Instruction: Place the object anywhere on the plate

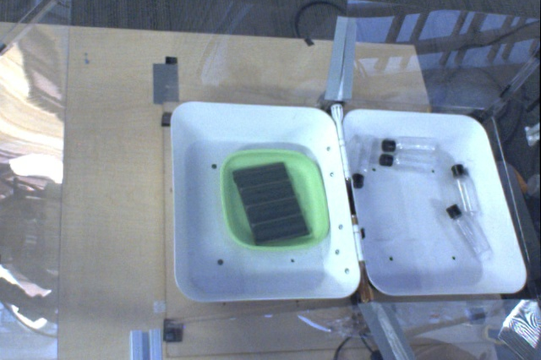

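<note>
A dark ribbed rectangular block lies flat on the green square plate in the left bin, toward the counter's middle. Four clear black-capped vials lie scattered in the right bin.

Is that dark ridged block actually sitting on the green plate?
Touching. The camera view shows the dark ridged block lying flat inside the green plate.

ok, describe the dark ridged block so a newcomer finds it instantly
Look at the left white bin. A lime-green square plate sits in its middle, and the dark grey ridged block lies on that plate, slightly tilted. Unlike the clear black-capped tubes in the right bin, it is opaque and rectangular.
</note>
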Controlling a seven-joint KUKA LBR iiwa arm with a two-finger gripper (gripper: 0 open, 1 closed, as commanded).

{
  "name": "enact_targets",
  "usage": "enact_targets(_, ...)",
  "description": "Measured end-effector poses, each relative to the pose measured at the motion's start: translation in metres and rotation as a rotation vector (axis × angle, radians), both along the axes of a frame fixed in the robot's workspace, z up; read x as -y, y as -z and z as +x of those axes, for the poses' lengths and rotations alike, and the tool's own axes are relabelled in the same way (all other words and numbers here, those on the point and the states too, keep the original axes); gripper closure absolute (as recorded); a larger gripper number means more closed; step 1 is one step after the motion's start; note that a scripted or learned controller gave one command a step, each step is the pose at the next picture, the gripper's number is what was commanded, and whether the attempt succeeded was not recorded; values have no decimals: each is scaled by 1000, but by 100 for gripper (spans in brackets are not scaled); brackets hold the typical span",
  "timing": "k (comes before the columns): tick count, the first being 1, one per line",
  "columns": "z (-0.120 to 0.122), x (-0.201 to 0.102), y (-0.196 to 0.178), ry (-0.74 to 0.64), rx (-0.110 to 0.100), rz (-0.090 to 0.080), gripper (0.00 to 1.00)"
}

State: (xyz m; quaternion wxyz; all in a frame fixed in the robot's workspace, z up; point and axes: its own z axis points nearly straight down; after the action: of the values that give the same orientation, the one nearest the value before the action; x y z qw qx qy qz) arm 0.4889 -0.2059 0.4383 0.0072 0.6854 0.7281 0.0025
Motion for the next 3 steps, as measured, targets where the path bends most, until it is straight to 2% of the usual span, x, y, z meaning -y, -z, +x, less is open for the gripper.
enact_targets(1, 0, 0, 80, 70, -7, 4, 0)
enact_targets(2, 0, -2, 147, 63, -7, 4, 0)
enact_targets(3, 0, -24, 212, 81, -9, 6, 0)
